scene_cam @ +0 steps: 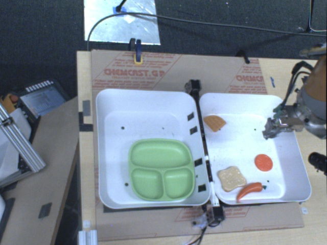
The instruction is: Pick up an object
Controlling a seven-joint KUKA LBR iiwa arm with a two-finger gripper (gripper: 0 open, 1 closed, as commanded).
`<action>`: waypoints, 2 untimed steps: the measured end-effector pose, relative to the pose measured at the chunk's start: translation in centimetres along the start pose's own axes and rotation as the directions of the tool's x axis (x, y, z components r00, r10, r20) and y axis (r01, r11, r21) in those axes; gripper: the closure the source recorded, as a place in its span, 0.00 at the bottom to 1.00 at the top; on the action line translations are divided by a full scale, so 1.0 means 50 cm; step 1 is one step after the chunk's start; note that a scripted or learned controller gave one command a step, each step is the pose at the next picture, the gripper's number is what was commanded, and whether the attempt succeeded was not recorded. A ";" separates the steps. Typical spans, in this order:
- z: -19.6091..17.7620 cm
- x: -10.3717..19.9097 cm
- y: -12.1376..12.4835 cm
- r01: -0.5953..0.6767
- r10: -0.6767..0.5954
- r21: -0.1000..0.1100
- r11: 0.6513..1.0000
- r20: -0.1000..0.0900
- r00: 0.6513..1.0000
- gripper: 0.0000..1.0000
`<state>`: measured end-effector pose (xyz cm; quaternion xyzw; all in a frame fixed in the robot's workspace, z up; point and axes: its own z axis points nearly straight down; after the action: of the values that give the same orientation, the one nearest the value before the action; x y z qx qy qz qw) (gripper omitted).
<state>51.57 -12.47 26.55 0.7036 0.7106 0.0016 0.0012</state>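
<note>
In the right bin point(294, 185) lie four small things: a red disc point(263, 162) toward the right wall, a slice of toast point(232, 178) near the front, a red-orange pepper point(250, 190) just beside the toast at the front wall, and a tan wedge point(215, 122) near the divider at the back. None of them is lifted; all rest on the bin floor. The left bin point(110, 116) carries a green three-part tray point(161, 168) toward its front. Both bins sit on a brown printed board point(173, 70) on the pale bench point(84, 75), with dark carpet point(41, 29) and a shiny metal plate point(120, 11) beyond. The arm point(314, 98) reaches in from the right, and its tool point(271, 129) hangs over the right bin's right side, above and apart from the disc; whether it is open or closed cannot be told.
</note>
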 end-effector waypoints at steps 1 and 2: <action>-0.006 0.099 0.031 0.000 0.000 0.000 1.000 0.000 1.000 1.00; 0.002 0.192 0.076 -0.002 0.002 0.000 1.000 0.001 1.000 1.00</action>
<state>55.30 -2.83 26.46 0.7043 0.7099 0.0013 0.0013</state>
